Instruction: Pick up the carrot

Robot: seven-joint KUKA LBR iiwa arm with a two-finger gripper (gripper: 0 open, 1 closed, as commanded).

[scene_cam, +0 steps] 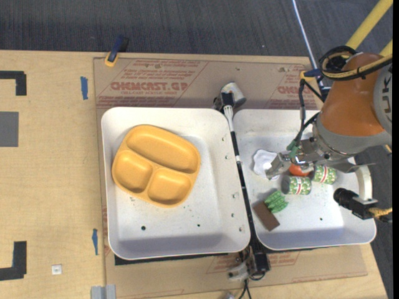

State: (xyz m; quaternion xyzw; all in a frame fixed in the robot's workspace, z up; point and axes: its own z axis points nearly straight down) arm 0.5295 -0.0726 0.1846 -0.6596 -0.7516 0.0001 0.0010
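Approach step. Gripper (292, 159) low in right bin (349, 229), beside white crumpled item (262, 161). Carrot (300, 171) just right of it, orange sliver under wrist. Finger state: cannot tell. Next: centre over carrot, close.

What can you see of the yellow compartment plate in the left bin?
The yellow compartment plate lies flat in the left bin, toward its upper left part and turned at a slant. It looks like glossy moulded plastic with rounded corners. It has three wells: one long well along its upper side and two smaller ones below it. Nothing lies in the wells, and the bin floor is all that touches it.
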